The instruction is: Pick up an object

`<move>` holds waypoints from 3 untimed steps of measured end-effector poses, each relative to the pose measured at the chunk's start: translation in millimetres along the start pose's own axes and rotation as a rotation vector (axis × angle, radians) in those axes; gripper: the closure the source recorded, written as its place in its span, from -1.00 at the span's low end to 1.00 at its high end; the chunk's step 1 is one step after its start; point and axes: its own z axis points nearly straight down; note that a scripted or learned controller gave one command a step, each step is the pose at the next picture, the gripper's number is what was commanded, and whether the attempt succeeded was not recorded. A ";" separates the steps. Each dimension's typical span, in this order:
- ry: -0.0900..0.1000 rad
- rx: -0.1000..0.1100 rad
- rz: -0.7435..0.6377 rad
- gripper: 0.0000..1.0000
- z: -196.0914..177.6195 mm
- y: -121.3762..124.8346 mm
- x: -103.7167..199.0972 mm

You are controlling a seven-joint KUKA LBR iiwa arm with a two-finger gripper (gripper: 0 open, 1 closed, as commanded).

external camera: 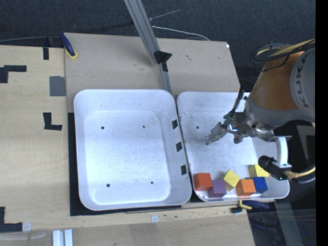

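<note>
Several small blocks lie along the near edge of the right bin (pixel 205 106): a red-orange cube (pixel 202 180), a purple cube (pixel 219 188), a yellow cube (pixel 231 178), an orange cube (pixel 246 186), a blue cube (pixel 260 184) and a second yellow block (pixel 258 170). My gripper (pixel 225 136) hangs over the middle of the right bin, well behind the blocks. Its fingers are spread open and nothing sits between them.
The left bin (pixel 82 137) stands beside the right one, their rims touching. A slanted metal rail (pixel 146 29) runs from the top down to the bins' shared edge. The arm's body (pixel 279 94) covers the right bin's right side.
</note>
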 end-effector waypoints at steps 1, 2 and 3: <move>-0.005 -0.009 0.003 -1.00 -80.2 -3.3 -33.1; 0.000 0.004 -0.001 -1.00 -25.0 7.2 -3.7; 0.002 0.003 -0.006 -1.00 -2.1 4.7 71.5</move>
